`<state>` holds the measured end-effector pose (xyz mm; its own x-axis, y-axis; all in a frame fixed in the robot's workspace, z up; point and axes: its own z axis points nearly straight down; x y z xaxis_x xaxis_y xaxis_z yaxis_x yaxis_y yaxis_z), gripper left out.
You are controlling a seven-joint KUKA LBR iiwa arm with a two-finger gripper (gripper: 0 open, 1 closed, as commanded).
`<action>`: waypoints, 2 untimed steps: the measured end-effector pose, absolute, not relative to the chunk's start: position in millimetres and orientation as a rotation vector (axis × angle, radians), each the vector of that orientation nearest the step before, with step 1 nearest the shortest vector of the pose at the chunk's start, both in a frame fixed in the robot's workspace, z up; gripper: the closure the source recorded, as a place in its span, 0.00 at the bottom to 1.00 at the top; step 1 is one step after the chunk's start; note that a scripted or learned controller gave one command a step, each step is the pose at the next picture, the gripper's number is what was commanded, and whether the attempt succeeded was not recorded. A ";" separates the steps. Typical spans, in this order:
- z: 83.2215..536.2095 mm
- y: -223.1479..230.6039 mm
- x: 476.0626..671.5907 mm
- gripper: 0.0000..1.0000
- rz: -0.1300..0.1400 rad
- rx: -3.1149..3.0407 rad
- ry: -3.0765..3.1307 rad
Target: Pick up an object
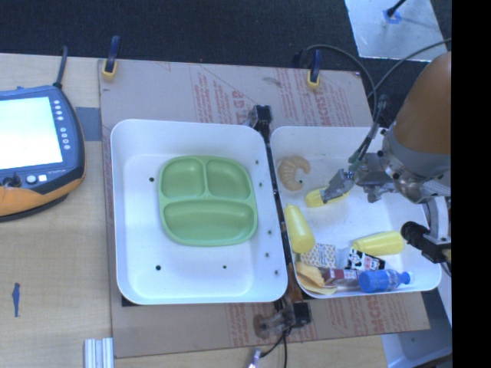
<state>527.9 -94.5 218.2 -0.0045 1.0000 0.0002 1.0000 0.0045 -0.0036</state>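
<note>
My gripper (354,190) hangs over the upper middle of the right bin (337,140), open, with bare bin floor between its fingers. Its left fingertip (334,191) sits right beside a small yellow piece (315,198); I cannot tell if they touch. A tan croissant (293,171) lies to the upper left of it. Lower down are a yellow banana-like toy (299,229), another yellow item (378,242), a blue bottle (383,280), a small black-and-white carton (367,261), a patterned packet (324,254) and a yellow chip-like piece (313,277).
The left bin (134,267) holds a green divided plate (207,200). A handheld control tablet (34,140) lies on the bench at far left. Clamps (110,66) and cables line the board's far edge. The grey and orange arm (422,121) covers the right bin's far right side.
</note>
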 end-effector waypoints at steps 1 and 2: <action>108.9 -95.5 566.7 0.00 0.008 -2.212 -2.226; 92.1 -112.5 617.5 0.00 0.003 -2.215 -2.226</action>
<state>617.5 -112.5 92.1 -0.0049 1.0000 0.0000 1.0000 0.0049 -0.0025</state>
